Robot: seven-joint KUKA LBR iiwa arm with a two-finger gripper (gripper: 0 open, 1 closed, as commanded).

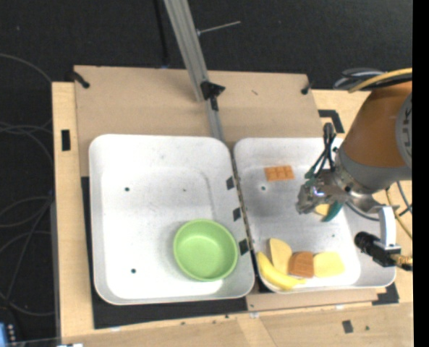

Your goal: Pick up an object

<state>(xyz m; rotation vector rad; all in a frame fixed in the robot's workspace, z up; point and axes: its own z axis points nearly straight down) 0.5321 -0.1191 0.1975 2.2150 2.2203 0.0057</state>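
My gripper (317,202) hangs over the right part of the right bin (261,154), below the arm's grey and orange wrist. A small yellowish and teal shape shows right at its tip, and I cannot tell if it is a held thing. An orange waffle-like tile (278,173) lies to its upper left on the bin floor. Along the bin's front edge lie a yellow banana (274,275), a pale yellow slice (280,251), a brown block (301,264) and a yellow piece (329,264). A green bowl (205,249) sits in the left bin (127,165).
A metal pole (189,42) slants down from the top to the divide between the bins. A black clamp (377,248) sticks out at the right bin's right edge. Cables run beside the wrist.
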